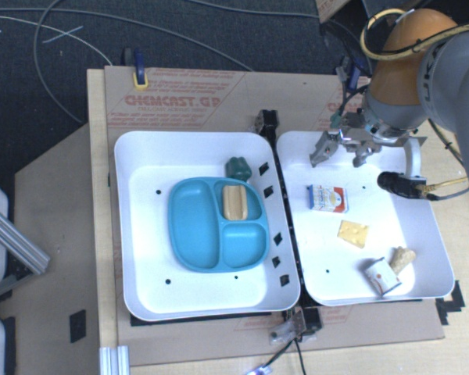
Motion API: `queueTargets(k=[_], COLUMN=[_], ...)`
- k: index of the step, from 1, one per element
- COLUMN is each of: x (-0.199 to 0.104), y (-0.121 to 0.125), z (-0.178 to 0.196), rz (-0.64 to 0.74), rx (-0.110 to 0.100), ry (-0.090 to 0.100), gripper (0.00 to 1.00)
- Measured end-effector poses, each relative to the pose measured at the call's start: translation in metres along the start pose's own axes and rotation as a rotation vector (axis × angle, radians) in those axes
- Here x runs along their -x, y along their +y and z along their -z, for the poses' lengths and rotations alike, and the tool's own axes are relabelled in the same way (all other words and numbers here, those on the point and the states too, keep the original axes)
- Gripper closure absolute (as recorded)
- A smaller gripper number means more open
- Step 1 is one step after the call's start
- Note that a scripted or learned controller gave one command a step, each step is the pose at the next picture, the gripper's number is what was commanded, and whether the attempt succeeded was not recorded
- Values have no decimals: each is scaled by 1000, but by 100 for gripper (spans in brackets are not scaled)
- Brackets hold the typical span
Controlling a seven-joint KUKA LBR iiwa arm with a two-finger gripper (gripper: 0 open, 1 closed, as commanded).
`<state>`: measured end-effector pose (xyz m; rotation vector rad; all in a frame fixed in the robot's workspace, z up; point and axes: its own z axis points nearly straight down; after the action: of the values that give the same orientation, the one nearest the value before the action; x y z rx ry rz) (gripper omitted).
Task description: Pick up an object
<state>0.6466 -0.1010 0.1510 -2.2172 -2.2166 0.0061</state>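
Observation:
My gripper (338, 158) hangs over the far part of the right bin (430, 233), its two fingers spread open with nothing between them. Just below it in the view, a small blue, white and red packet (327, 198) lies flat on the bin floor. A yellow wedge (352, 233) sits nearer the front. At the front right corner are a small white box (381, 276) and a beige lump (403, 258), close together.
The left bin (141, 233) holds a blue divided plate (203, 229) with a tan block (234, 202) in its upper right compartment. A dark green object (238, 168) lies just beyond the plate. Black clips (280, 233) line the seam between the bins.

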Motion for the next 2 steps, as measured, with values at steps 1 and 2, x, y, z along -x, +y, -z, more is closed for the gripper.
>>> queueTargets(k=[1, 2], x=[3, 2], y=[5, 7], z=[-44, -29], rz=[0, 0], rx=[1, 8], ry=[0, -1], gripper=[0, 100])
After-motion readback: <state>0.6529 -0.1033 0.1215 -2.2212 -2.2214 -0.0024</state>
